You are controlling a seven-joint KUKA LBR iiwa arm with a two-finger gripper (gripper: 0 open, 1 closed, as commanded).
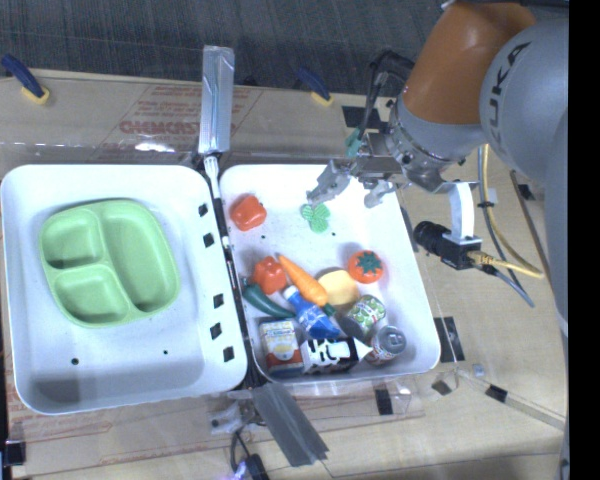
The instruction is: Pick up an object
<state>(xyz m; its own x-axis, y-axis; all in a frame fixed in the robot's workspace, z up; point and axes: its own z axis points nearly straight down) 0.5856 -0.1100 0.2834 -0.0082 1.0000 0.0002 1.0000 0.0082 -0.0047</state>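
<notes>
Tool (352, 184) fingers spread, hovering over my right bin's (405, 230) far end; small green toy (317, 214) lies just beside, toward the divider.

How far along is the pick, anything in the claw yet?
Done: the arm has reached over the right bin, and the claw hangs open above its upper part. In hand: nothing; its fingers have nothing between them, and the small green toy lies just below them on the bin floor. Left: lower, close on an object, lift.
</notes>
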